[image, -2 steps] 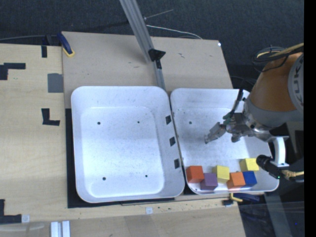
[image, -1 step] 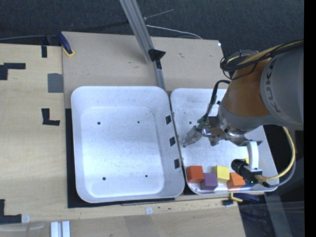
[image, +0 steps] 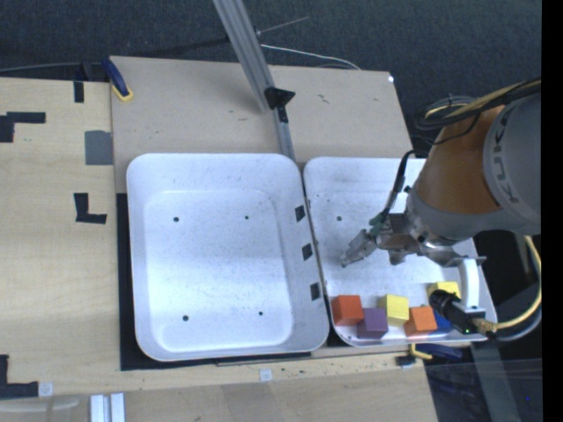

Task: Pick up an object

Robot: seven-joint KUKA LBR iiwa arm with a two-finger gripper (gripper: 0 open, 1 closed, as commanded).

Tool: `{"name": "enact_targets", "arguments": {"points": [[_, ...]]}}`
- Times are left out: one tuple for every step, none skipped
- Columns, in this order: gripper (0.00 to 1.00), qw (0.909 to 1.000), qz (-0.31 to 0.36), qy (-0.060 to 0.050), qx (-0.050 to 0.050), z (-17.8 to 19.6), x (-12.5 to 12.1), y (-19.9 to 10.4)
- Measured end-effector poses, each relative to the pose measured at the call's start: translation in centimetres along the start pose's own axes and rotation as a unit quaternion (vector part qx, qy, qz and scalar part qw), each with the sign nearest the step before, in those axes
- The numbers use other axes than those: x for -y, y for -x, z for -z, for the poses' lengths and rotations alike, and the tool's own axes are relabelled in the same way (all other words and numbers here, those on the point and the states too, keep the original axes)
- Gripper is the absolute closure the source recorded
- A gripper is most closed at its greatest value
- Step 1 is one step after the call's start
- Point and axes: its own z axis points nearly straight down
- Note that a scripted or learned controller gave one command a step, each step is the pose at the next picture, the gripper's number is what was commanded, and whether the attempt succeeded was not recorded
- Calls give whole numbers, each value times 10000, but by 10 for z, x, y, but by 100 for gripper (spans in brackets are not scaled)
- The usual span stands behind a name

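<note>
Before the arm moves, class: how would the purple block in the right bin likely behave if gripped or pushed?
The purple block looks like a rigid cube, so it would probably slide, not roll. Its flat faces should suit a pinch. Wedged between the orange block and yellow block, it may nudge them.

Coloured blocks (image: pixel 384 313) along right bin's (image: pixel 352 183) near edge

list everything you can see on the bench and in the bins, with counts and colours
shallow white plastic bins: two, white, side by side on the bench
orange cubes: two, orange, right bin's near edge, one at each end of the row
purple cube: one, purple, beside the left orange cube
yellow cubes: two, yellow, one mid-row, one farther right by the arm
metal pole: one, grey, slanting above the bins
wooden bench: one, tan, with dark tape marks
arm: one, grey with orange band, over the right bin
gripper: one, dark, above the right bin's floor
</note>
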Motion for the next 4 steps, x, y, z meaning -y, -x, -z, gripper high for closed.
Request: {"name": "enact_targets", "arguments": {"points": [[0,10000,44,10,-14,0,-30,-61],[0,10000,-18,10,11,0,-36,11],[0,10000,56,-3,-19,0,-17,-103],[0,10000,-10,27,12,17,-57,-33]]}}
